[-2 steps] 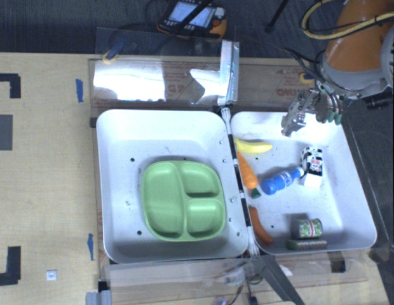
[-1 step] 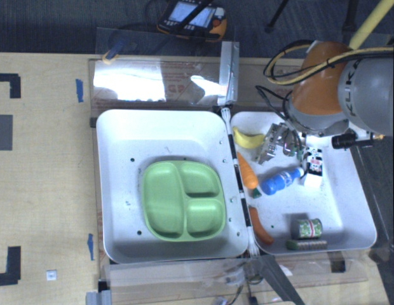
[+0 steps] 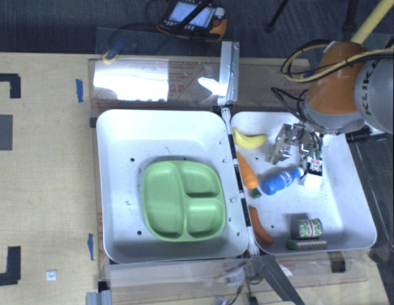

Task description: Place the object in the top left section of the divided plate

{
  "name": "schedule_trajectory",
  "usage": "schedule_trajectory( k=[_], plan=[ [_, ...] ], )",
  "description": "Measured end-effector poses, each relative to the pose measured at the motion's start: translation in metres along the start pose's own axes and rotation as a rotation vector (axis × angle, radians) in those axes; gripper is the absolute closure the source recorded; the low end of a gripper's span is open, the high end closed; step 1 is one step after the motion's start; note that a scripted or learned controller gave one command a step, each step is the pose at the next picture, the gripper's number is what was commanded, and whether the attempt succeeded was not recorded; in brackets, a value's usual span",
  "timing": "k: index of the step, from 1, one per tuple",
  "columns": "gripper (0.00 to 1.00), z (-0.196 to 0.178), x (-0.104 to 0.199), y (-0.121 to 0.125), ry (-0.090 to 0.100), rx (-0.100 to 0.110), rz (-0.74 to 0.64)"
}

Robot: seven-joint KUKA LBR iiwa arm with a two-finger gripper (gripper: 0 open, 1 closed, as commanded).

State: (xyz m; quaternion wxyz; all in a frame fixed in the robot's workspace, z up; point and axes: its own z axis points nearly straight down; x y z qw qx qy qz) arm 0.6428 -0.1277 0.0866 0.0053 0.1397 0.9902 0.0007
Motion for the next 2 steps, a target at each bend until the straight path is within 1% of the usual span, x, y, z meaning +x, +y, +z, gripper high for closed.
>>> schedule_trajectory(
  k=[1, 2],
  plan=[
    [1.0, -0.0963, 0.0063, 0.0695, 0.009, 0.0, -0.109],
    [0.0, -0.0962, 0.0063, 0.0694, 0.009, 0.0, -0.109]
  ],
)
